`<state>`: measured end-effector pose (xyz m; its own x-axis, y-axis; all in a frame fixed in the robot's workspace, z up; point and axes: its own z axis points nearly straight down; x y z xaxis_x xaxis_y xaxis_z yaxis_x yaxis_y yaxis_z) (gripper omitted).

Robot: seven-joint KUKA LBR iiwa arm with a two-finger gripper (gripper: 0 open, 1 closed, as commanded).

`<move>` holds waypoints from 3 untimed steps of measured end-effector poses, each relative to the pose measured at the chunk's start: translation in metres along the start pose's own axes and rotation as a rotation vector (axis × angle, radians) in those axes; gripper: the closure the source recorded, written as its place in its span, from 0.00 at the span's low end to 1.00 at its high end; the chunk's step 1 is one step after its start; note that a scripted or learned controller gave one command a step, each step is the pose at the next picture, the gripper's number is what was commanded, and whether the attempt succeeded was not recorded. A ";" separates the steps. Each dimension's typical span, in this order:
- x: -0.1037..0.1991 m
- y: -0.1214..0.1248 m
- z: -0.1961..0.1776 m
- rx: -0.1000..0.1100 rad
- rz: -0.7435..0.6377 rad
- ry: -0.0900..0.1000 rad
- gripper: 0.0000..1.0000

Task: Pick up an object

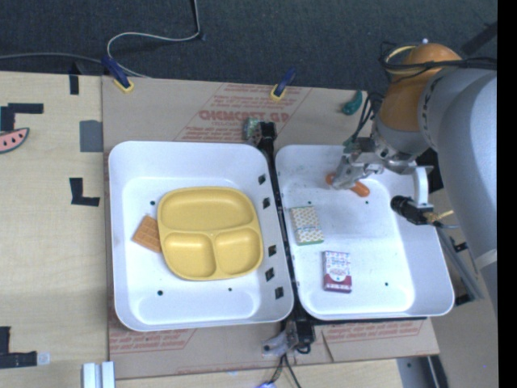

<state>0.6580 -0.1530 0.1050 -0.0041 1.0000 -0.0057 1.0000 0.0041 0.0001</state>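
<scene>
- Cardboard sheeting with red print covers the counter under two shallow white bins, and dark carpet runs along the counter's far edge, crossed by a thin cable.
- Yellow clamps pin the cardboard at its far edge.
- In the left bin, a yellow divided tray sits near the middle, with an orange-brown wafer-like piece tucked against its left side, partly under it.
- In the right bin, a small patterned pale green packet lies near the bin's left wall, about midway down.
- A dark red card box lies nearer the front edge, just right of and apart from the packet.
- A small orange object lies near the far edge of the right bin, right at the gripper's tip.
- The grey arm with its orange band reaches in from the right, and the gripper is low over the far part of the right bin.
- Whether its tips are spread or pressed together I cannot tell, nor whether the orange object is between them or only beside them.
</scene>
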 end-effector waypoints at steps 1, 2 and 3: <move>0.000 0.000 0.000 0.000 0.000 -0.001 0.00; 0.000 0.000 -0.009 0.001 -0.001 -0.001 1.00; 0.000 0.000 -0.009 0.002 -0.001 -0.002 0.00</move>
<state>0.6576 -0.1531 0.1142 -0.0048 1.0000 -0.0075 1.0000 0.0048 -0.0015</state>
